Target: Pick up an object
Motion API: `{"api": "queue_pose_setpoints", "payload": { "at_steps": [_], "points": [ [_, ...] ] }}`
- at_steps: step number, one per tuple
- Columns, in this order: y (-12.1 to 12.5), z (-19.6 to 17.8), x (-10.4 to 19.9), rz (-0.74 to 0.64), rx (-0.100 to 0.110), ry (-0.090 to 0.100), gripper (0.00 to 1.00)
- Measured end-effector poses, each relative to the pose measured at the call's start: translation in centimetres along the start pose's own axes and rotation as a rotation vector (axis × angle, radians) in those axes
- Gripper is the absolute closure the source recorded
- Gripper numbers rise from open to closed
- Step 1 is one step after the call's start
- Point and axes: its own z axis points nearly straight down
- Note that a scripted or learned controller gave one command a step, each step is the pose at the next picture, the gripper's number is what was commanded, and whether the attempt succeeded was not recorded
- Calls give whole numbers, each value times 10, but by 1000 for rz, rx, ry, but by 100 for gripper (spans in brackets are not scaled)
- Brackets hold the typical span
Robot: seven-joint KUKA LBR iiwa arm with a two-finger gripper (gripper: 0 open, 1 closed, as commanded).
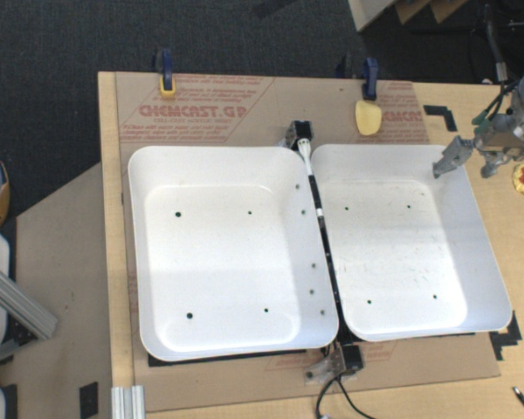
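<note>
Dark carpet surrounds a brown board (210,103) that bears the two white bins, and on that board we look for something to pick. The likeliest candidate, to our eye, is a small yellow lump (368,117) lying outside the bins, at 12 o'clock from the right bin (393,251) and just under a blue clamp (369,72). A red-and-yellow scrap (522,177) sits at the frame's 3 o'clock edge; it is cut off, and we cannot tell what it is. On the floors of the right bin and the left bin (218,260) we make out small dark dots and faint scuffs.

We judge the task as not yet done. No object is lifted, and nothing lies between the fingers, so the whole of the pick is left — finding a thing, closing on it and raising it.

The gripper (465,166) hangs over the right bin's corner at about 2 o'clock from that bin's middle. Its two grey fingers (450,157) look spread apart, holding nothing. It is near the red-and-yellow scrap and well apart from the yellow lump, which lies at its 10 o'clock. The arm reaches in from 3 o'clock — most of it is cut off by the frame.
</note>
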Motion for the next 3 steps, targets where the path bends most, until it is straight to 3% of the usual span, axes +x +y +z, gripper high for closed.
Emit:
{"api": "queue_pose_setpoints", "payload": {
  "at_steps": [1,2,3],
  "points": [
    [25,-168,-11,-2,-20,-9,0],
    [23,-168,-10,-2,-6,-5,100],
    [43,-71,30,-3,6,2,100]
  ]
}}
